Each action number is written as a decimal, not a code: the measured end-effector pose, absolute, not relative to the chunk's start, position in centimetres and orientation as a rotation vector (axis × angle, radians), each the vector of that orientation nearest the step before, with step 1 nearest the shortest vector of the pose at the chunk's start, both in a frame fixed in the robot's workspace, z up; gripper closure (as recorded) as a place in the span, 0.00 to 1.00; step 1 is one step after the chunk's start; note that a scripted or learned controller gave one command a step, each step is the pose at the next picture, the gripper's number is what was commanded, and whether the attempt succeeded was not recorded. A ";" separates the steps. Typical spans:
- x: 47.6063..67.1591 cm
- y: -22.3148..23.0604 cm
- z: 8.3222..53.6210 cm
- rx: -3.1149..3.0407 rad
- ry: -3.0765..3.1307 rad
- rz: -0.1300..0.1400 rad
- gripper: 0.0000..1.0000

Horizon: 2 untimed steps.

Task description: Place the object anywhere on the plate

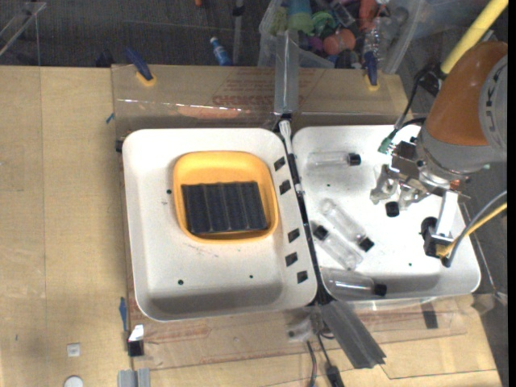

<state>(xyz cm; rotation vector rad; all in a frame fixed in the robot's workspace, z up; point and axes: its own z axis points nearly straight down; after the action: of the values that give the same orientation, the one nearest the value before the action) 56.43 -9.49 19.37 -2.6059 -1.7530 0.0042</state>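
A yellow plate (222,163) lies in the left bin (153,216), with a dark ridged slab (224,206) covering most of its middle. The right bin (419,272) holds three clear tubes with black caps: one at the back (329,160), one slanted in the middle (343,230), and one along the front wall (353,283). My gripper (391,200) hangs low over the right bin, to the right of the middle tube and apart from it. I see nothing held in it.
A raised divider (292,208) with black clips separates the two bins. The grey and orange arm (468,111) covers the right bin's far right corner. A clear box of colourful toys (339,10) stands behind the bench.
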 end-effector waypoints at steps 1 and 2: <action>60.0 -7.9 18.4 -2.545 -1.845 0.001 1.00; 66.4 -5.8 18.4 -2.530 -1.862 0.003 1.00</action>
<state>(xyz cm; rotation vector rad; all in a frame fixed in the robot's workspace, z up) 66.37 -5.79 18.42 -2.5298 -1.8618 0.0026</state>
